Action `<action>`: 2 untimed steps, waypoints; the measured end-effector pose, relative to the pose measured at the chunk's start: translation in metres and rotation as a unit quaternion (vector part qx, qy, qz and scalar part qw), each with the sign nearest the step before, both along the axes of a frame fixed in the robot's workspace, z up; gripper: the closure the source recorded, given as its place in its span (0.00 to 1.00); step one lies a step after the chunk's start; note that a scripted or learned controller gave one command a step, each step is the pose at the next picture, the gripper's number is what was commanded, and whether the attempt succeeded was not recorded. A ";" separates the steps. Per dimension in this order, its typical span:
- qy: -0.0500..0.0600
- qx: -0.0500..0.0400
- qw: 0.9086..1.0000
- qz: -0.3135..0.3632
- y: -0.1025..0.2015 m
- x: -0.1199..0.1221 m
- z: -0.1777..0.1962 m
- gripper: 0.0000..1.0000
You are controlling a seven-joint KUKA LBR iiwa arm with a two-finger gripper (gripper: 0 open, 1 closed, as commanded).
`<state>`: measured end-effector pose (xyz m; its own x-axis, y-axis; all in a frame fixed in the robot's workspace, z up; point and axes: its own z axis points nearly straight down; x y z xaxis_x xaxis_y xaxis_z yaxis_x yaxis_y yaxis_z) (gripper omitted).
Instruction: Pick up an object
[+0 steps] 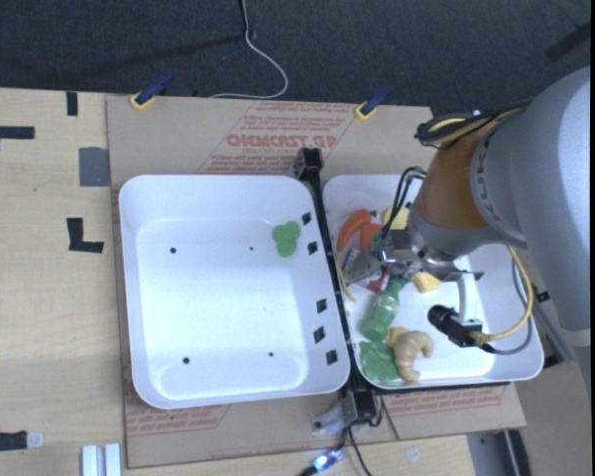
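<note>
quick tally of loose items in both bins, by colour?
Green: 3, one piece in the left bin, a bottle-like item and a flat piece in the right bin
Orange: 1
Tan: 1
Yellow: 1, partly under the arm
Total: 6 that can be told apart; more may sit beneath the arm.

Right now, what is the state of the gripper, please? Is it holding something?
Gripper: low in the right bin among the objects; open or closed cannot be told, and no held object can be confirmed.
</note>
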<state>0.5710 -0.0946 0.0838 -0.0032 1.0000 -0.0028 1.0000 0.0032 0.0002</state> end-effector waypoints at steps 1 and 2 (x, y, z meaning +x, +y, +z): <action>0.001 0.001 1.000 0.000 0.000 0.056 -0.001 0.00; 0.011 0.000 1.000 -0.002 -0.006 0.094 -0.003 0.00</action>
<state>0.6646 -0.1008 0.0810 0.0005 1.0000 -0.0026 0.9998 -0.0005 -0.0214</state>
